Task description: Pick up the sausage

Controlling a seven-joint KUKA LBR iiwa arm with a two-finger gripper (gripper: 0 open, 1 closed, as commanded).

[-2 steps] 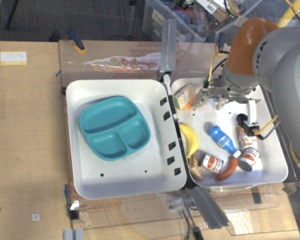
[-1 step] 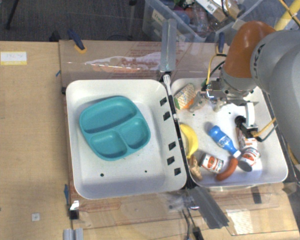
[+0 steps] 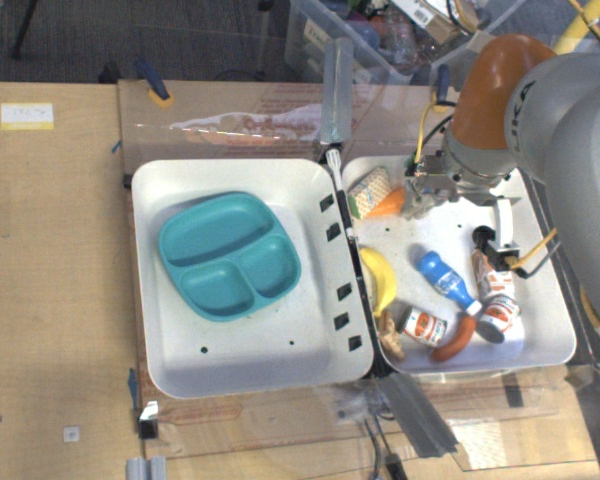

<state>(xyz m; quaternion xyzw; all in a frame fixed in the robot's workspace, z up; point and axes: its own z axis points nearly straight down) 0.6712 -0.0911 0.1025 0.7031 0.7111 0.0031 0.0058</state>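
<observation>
Sausage [image 3: 458, 337] beside small can [image 3: 423, 325]

We see a teal divided plate [image 3: 230, 255] in the L bin [image 3: 160, 368]. In the R bin [image 3: 550, 343]: banana [image 3: 381, 276], blue bottle [image 3: 446, 274], carrot [image 3: 385, 205], small cans [image 3: 423, 325]. Clear tub of clutter [image 3: 400, 13] sits behind the bench.

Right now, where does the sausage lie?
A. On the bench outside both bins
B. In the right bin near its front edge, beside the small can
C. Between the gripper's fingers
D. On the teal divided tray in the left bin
B: the sausage lies in the right bin near its front edge, beside the small can, while the gripper is over the bin's far end by the carrot.
</observation>
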